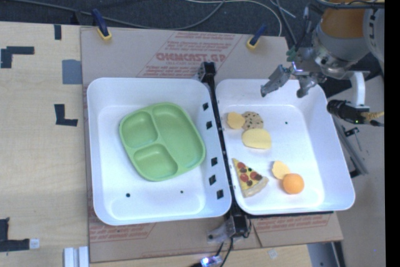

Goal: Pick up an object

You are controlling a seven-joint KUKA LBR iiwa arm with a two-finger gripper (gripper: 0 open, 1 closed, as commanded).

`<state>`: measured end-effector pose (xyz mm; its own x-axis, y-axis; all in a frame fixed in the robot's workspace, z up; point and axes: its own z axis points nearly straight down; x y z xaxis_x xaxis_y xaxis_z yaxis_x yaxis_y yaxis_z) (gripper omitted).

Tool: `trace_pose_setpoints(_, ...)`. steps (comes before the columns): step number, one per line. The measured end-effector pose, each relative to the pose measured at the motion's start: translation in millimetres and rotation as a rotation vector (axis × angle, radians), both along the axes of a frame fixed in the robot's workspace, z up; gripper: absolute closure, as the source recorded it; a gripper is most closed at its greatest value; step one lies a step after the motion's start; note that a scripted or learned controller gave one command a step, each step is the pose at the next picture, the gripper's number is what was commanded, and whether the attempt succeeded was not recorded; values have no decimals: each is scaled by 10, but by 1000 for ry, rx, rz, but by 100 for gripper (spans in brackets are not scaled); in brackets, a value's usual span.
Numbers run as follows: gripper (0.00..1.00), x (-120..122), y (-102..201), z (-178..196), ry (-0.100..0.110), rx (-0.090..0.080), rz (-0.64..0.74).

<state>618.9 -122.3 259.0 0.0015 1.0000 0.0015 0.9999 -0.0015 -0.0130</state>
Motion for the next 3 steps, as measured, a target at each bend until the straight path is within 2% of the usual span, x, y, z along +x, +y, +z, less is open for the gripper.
trace_pose_setpoints(1, 0, 21, 5, 68, -12, -2, 3)
trace_pose_setpoints(2, 0, -72, -26, -528, -6, -2, 2)
trace_pose_setpoints(3, 0, 0, 23, -1117, -7, -2, 4)
